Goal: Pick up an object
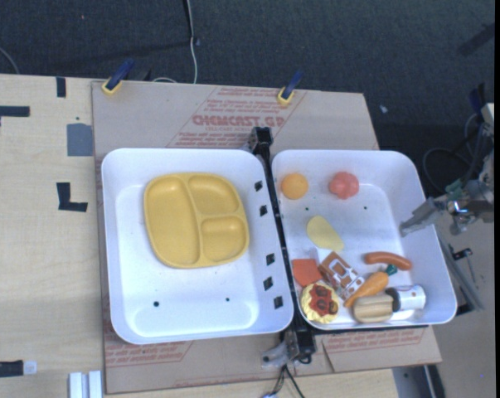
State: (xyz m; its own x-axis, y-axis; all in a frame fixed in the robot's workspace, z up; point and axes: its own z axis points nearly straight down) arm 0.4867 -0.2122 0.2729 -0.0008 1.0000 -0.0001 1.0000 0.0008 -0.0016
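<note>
Hovering hand (421, 216) over right bin's (403, 166) right rim

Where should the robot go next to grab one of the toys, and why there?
Probably it should swing left, over the right bin, toward the pink ball. The gripper sits outside that bin's right edge with nothing seen in it. The ball lies apart from other toys, while the carrot and hot dog sit crowded together at the front.
</note>
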